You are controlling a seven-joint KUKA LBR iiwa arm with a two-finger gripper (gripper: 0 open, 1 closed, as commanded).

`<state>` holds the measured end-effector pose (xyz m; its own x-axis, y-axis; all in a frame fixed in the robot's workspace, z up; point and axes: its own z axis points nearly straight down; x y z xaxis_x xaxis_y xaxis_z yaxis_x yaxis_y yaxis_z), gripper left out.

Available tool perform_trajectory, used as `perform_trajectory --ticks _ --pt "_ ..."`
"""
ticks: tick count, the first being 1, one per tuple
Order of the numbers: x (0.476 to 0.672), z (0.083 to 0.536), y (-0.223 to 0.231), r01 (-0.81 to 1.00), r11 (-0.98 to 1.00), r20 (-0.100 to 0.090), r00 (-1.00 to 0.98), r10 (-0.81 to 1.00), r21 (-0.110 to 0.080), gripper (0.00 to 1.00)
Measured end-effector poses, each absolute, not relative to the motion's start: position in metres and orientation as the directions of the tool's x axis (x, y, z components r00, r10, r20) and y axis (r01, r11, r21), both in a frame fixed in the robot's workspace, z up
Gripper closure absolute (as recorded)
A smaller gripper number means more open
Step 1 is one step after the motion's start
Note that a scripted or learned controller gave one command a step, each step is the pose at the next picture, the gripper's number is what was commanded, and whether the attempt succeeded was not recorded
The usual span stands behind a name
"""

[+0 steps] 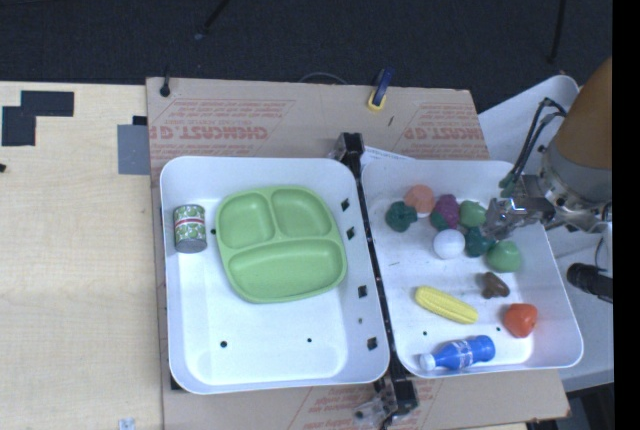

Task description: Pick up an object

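The right bin point(560, 350) holds several small toys: a dark green piece point(400, 215), a salmon ball point(420, 198), a purple piece point(446, 211), a white ball point(449, 243), a light green piece point(506, 257), a brown lump point(492, 285), a yellow corn cob point(447, 304), an orange-red piece point(519, 319) and a blue bottle point(460, 354). My gripper point(497, 224) hangs low over the bin's upper right part. It is just above a dark teal piece point(478, 243) and the light green piece, with a green piece point(472, 214) to its left.
The left bin point(200, 348) holds a green divided plate point(281, 243) and a small can point(189, 227) by its left wall. A black divider point(362, 248) runs between the bins. A yellow-and-blue clamp point(379, 90) sits on the cardboard behind them.
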<state>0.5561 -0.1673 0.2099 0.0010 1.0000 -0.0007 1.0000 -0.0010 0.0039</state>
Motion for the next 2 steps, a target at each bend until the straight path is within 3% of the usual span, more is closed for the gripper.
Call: perform_trajectory --ticks 1,2 --pt "0.556 0.228 -0.169 1.000 -0.001 0.000 0.001 1.000 0.000 1.00" --pt "0.569 0.218 -0.116 1.000 0.004 0.003 -0.004 1.000 -0.003 1.00"
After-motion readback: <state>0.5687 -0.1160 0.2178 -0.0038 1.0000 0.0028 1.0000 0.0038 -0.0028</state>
